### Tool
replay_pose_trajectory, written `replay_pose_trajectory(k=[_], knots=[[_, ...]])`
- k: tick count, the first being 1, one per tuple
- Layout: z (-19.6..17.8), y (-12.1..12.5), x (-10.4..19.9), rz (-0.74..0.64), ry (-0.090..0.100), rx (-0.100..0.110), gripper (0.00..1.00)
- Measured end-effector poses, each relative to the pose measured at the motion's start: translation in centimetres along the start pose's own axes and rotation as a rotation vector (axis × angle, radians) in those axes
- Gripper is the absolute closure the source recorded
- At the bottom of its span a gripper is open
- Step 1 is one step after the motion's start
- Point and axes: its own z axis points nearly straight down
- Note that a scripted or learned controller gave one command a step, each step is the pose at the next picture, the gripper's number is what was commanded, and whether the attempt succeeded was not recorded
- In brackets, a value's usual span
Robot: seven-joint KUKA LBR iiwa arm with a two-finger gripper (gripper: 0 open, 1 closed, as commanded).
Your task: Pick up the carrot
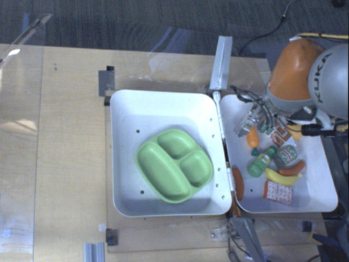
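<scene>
The carrot, a short orange piece, lies in the upper left part of the right bin. My gripper hangs just above it, at its upper end, reaching in from the grey arm with the orange band on the right. The gripper's tip is very close to the carrot, and I cannot tell if it is touching. The carrot still rests on the bin floor.
Beside the carrot lie a green bottle, a small can, a banana, a red sausage, a red packet and a brown box. The left bin holds a green divided plate.
</scene>
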Motion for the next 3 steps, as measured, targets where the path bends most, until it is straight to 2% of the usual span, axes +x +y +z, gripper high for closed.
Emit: replay_pose_trajectory(k=[1, 2, 3], knots=[[-12.6, 2.9, -0.6, -0.026, 0.011, 0.007, 1.0], [-12.5, 2.9, -0.6, -0.025, 0.012, 0.008, 0.0], [0.7, -1.4, 0.2, -0.225, 0.014, 0.007, 0.0]])
